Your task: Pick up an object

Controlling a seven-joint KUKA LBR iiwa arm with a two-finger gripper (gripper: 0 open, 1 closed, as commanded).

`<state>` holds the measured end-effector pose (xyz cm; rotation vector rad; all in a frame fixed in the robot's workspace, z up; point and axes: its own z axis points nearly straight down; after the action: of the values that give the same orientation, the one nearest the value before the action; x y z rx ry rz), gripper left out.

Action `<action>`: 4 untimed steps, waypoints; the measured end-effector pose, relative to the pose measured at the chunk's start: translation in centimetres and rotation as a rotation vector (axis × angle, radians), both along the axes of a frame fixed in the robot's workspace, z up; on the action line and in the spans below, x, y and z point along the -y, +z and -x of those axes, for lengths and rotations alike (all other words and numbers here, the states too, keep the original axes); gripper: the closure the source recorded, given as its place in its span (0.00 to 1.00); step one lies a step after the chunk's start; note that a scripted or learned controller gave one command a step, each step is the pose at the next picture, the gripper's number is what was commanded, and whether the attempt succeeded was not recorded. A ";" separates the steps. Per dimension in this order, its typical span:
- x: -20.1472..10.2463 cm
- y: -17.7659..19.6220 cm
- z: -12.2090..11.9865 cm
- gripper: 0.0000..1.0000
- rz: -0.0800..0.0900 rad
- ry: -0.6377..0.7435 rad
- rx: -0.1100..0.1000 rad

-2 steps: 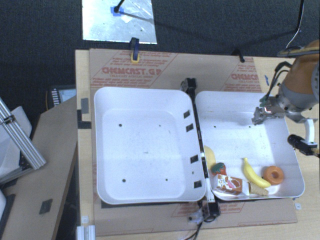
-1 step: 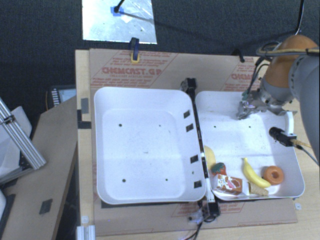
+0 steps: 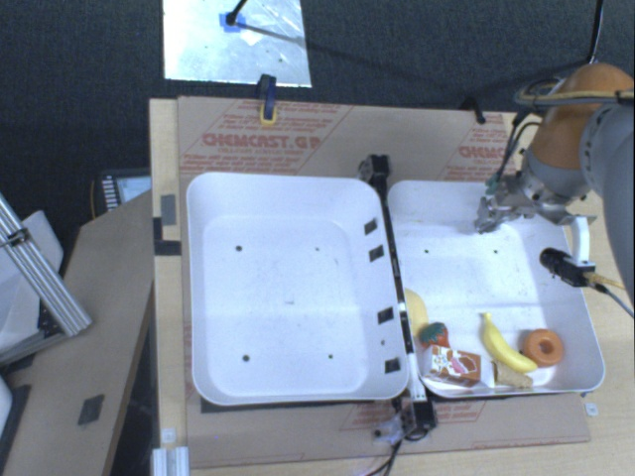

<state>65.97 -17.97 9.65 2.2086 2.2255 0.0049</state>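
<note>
The right bin (image 3: 466, 266) holds several small items along its near edge. A yellow banana (image 3: 501, 345) lies next to an orange ring (image 3: 543, 346). Left of them sit a small red and white box (image 3: 454, 365), a red and green toy fruit (image 3: 433, 334) and a pale yellow piece (image 3: 416, 310) against the divider. My gripper (image 3: 488, 216) hangs over the bin's far right part, well away from these items, with nothing seen in it.
The left bin (image 3: 288, 286) stands beside the right one, with a black clip strip (image 3: 389, 266) between them. A black fitting with a cable (image 3: 562, 264) sits at the right bin's right wall. A silver sheet (image 3: 236, 28) lies beyond the bench.
</note>
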 end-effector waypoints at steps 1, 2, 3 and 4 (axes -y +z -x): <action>0.0 1.1 -0.1 1.00 0.001 0.004 0.004; 2.8 -1.2 0.0 1.00 0.000 -0.007 -0.003; 2.7 0.0 -0.2 1.00 0.001 -0.003 0.001; 2.7 1.2 -0.3 1.00 0.003 -0.001 0.005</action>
<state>66.24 -20.69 10.86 2.2052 2.2208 0.0072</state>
